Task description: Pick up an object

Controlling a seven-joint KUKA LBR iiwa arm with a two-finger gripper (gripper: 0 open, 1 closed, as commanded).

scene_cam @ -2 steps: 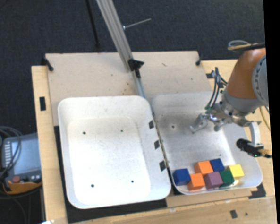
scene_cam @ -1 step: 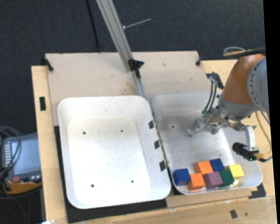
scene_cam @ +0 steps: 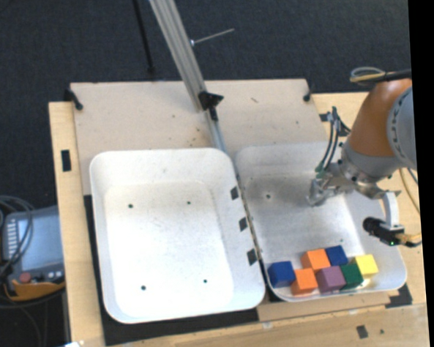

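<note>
Seen from above at a slant, a bench [scene_cam: 162,110] carries two shallow white bins side by side. The left bin [scene_cam: 169,231] shows bare floor, while the right bin [scene_cam: 277,202] holds a cluster of small coloured blocks packed along its near edge: a blue block [scene_cam: 281,273], two orange blocks [scene_cam: 311,270], a purple block [scene_cam: 330,278], a green block [scene_cam: 351,274], a yellow block [scene_cam: 366,264] and a second blue one behind them. The grey arm [scene_cam: 379,133] with its orange band reaches in from the right, and its gripper [scene_cam: 319,193] hangs low over the bare middle of the right bin, well apart from the blocks. Whether it is spread or pressed together is too small and blurred to tell. Nothing appears to be carried, so this looks like the approach step. Next, the gripper would probably need to travel toward the near edge, settle over one block, perhaps the blue one at the cluster's left end, and descend.
</note>
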